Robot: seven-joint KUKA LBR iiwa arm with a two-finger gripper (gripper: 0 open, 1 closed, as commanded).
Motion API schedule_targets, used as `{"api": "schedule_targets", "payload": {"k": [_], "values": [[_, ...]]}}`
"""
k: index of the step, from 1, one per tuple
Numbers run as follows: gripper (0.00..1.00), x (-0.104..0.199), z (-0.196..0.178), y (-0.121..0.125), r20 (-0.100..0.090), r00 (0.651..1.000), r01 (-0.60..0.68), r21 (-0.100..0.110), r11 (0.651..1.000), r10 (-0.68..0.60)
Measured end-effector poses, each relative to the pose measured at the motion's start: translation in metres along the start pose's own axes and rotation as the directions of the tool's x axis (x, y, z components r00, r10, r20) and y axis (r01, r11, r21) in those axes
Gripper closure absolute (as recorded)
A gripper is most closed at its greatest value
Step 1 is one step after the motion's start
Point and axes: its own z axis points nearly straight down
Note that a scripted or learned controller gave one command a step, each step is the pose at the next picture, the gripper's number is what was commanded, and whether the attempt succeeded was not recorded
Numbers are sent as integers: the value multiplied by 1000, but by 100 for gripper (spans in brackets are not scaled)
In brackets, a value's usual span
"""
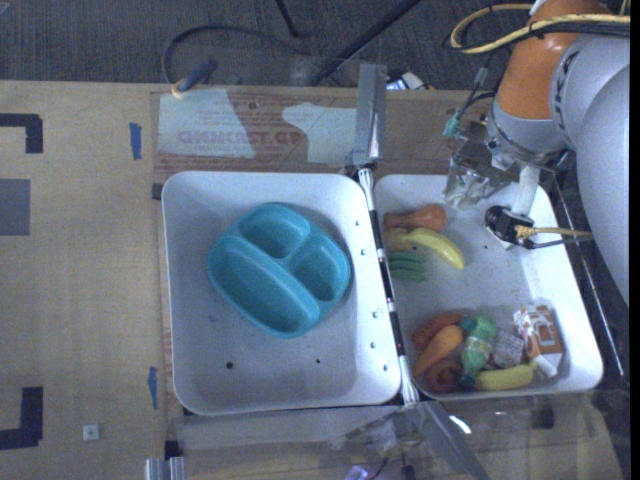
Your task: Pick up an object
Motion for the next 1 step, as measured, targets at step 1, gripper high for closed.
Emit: {"api": "schedule_targets", "payload": {"k": [1], "values": [[0, 0, 0, 0, 0, 1000, 0, 1, 1000, 0]]}}
